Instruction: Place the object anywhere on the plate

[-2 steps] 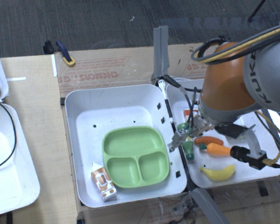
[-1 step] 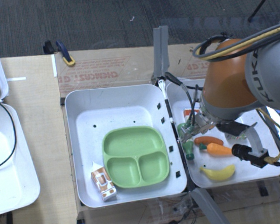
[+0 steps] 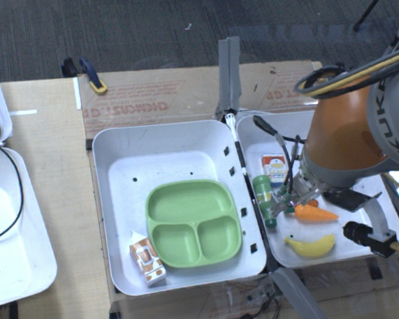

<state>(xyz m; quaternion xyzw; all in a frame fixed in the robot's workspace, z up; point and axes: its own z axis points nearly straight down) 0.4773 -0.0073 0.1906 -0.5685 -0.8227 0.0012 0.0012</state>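
I hover the end effector (image 3: 292, 199), grip state unreadable, over the right bin; the orange plastic carrot (image 3: 315, 213) at its four o'clock needs a centred pinch before the green divided plate (image 3: 192, 222).

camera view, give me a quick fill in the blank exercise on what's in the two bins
1. The green plate has ___ compartments.
2. The small carton lies in the same bin as the plate, beside the plate's lower ___ corner.
3. The banana lies in the ___ bin.
4. The carrot between the banana and the gripper is ___ in colour.

Missing words: three; left; right; orange
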